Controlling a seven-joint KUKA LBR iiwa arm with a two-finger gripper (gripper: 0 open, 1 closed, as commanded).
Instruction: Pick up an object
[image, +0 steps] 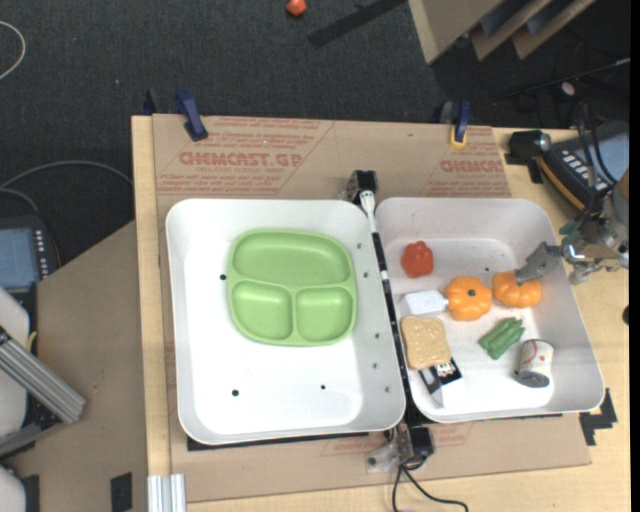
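The right bin (470, 215) holds several small objects. A red pepper-like piece (417, 259) lies toward the back, and an orange pumpkin (468, 297) sits in the middle. A second orange piece (516, 291) lies just right of it. My gripper (537, 266) reaches in from the right and hangs low over the bin, its tip right above and beside this second orange piece. Nothing is visibly held. Toward the front lie a slice of toast (427, 341), a white block (423, 303), a green piece (500, 336), a small black item (443, 375) and a tipped cup (534, 362).
The left bin (200, 330) bears a green divided plate (293, 286). Both bins rest on a cardboard sheet (250, 150) clamped at the back. Equipment and cables stand at the right edge (585, 165), near the arm.
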